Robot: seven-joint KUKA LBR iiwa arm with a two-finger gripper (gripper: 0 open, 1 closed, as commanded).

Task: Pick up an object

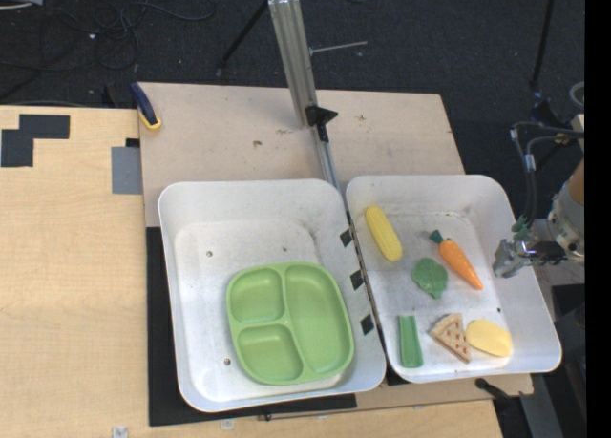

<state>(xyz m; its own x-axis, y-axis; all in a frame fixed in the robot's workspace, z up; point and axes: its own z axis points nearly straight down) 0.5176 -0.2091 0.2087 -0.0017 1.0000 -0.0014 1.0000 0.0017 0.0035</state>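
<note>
The right bin (477,193) holds several toy foods: a yellow corn cob (383,232), an orange carrot (459,261), a green broccoli (431,278), a green stick (410,341), a tan wedge (450,335) and a pale yellow piece (489,338). My gripper (506,261) hangs over the right rim of this bin, just right of the carrot and apart from it. Nothing shows between its tips.
The left bin (191,226) carries a light green divided plate (286,322). A metal post (294,54) rises behind the bins on the wooden bench. Black clips sit along the seam between the two bins.
</note>
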